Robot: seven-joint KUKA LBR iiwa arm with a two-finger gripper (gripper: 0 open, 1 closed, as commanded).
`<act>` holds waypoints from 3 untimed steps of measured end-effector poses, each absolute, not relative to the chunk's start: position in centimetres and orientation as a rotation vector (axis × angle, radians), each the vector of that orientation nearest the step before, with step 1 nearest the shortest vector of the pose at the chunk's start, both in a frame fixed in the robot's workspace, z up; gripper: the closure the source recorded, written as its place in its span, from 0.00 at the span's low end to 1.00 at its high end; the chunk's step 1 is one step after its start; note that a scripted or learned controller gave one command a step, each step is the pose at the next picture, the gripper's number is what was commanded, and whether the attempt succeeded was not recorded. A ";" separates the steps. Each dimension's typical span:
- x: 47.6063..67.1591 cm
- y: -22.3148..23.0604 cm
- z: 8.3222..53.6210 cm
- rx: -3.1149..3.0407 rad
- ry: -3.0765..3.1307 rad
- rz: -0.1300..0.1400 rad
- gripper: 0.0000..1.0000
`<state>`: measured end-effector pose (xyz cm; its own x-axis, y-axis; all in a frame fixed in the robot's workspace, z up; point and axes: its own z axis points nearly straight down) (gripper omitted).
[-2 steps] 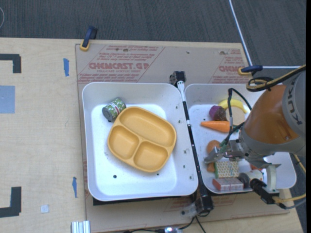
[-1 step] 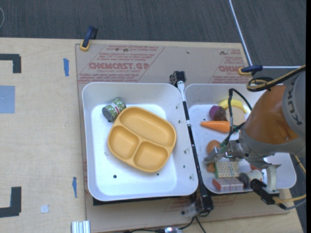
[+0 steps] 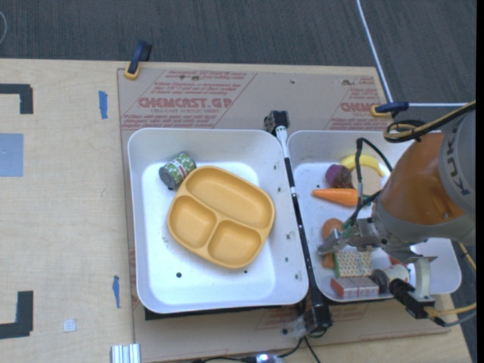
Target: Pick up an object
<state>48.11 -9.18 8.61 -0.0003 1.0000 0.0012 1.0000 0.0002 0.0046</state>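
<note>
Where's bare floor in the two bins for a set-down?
Left bin: bare strips between the yellow tray and the near and left walls, and in the far right corner, away from the can. Right bin: crowded; carrot, purple fruit, banana and box cluster under the arm.

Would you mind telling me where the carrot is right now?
The carrot lies in the right bin, near its left wall, just below the purple item and above the arm's end effector.
</note>
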 end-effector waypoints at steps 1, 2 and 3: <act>48.1 -9.3 8.6 2.218 2.222 0.007 0.00; 48.1 -9.2 8.6 2.219 2.218 0.005 0.00; 48.1 -9.2 8.6 2.218 2.219 0.006 0.00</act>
